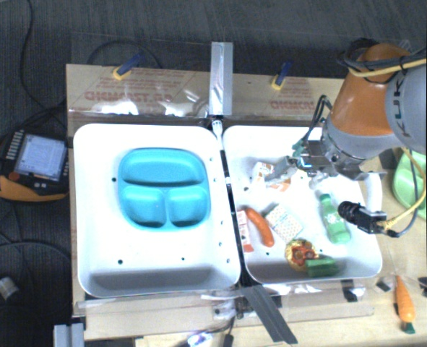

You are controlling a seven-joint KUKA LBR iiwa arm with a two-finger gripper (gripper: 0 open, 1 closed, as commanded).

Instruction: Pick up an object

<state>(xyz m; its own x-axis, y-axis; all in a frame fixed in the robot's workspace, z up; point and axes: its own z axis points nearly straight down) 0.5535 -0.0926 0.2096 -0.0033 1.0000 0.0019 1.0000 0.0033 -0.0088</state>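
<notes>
The table (148,92) is a brown board set on dark grey carpet (40,42), with two clamps along its far edge and cables trailing over the floor. A handheld control unit (31,163) with a lit screen lies on the carpet to the left.

Two white bins sit side by side. The left bin (97,266) holds a blue divided tray (164,186). The right bin (372,259) holds the loose objects: a carrot (259,226) near its left wall, a patterned packet (285,225) just beside it, a green bottle (333,219) toward the right, a round red and yellow item (301,252) touching a green block (321,267) near the front, and a white and orange wrapper (271,174).

The end effector (300,157) hangs over the right bin's far half, just beside the wrapper; whether it is open or closed I cannot tell.
</notes>
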